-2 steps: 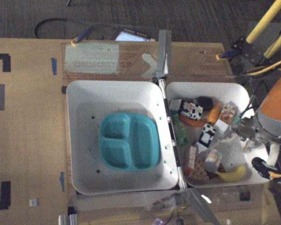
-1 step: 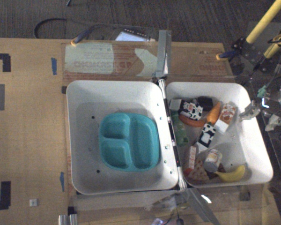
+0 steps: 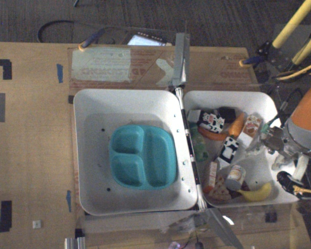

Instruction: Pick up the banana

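The yellow banana (image 3: pixel 257 192) lies flat in the right bin (image 3: pixel 233 96), against its front wall near the right corner. A small tin can (image 3: pixel 235 177) stands just left of it, touching or nearly touching its end. My gripper (image 3: pixel 267 140) hangs over the right side of that bin, well behind the banana and apart from it, with the orange-banded arm (image 3: pixel 307 119) coming in from the right. Nothing yellow shows at the gripper.
The right bin also holds two cow-patterned boxes (image 3: pixel 211 121), an orange carrot-like piece (image 3: pixel 237 124), a packet (image 3: pixel 253 123), a green item (image 3: pixel 199 148) and snack boxes (image 3: pixel 213 175). A teal divided tray (image 3: pixel 143 156) sits in the left bin (image 3: pixel 88 139).
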Tool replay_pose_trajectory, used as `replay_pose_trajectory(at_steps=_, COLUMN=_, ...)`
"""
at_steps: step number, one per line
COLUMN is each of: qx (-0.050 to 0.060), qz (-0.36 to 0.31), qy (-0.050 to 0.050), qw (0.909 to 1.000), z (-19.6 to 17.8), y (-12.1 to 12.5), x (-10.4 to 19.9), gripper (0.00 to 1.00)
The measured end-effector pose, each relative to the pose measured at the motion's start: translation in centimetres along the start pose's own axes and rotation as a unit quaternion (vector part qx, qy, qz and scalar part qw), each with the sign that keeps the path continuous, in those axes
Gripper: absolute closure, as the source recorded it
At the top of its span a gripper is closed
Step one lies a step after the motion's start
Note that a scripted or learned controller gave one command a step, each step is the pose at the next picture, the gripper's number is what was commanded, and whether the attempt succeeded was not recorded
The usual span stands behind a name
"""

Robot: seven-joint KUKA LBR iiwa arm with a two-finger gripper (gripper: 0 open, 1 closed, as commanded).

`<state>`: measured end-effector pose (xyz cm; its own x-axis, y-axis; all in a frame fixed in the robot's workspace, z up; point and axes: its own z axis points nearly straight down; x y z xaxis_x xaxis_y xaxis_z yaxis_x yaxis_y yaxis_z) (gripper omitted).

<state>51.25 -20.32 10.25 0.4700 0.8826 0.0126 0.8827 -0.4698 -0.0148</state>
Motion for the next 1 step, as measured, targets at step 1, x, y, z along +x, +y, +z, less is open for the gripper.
replay_pose_trajectory(at_steps=1, qx=-0.008, qz=-0.018, qy=-0.007, qw=0.9998, z=-11.82, y=-0.62, x=-1.05, gripper=0.0)
